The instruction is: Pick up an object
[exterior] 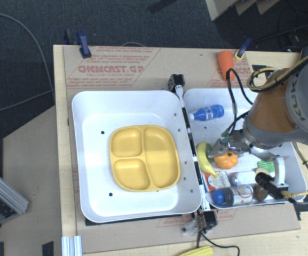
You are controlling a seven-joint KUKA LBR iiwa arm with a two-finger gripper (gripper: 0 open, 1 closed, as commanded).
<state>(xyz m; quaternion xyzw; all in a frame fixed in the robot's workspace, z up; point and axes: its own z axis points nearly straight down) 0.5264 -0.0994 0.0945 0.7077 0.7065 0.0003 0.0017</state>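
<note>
Small round orange fruit point(226, 160) sat in the right white bin point(207, 97), beside a yellow banana point(203, 159).
Gripper point(226, 147) hovered right over it; finger state — cannot tell.

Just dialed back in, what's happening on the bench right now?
The arm has reached into the right bin and its end effector is down among the clutter there, right above a small orange fruit-like object beside a banana. Nothing visibly sits between its fingers, so no pick is confirmed. A blue-capped bottle lies further back in that bin. The left bin holds a yellow divided plate.
</note>
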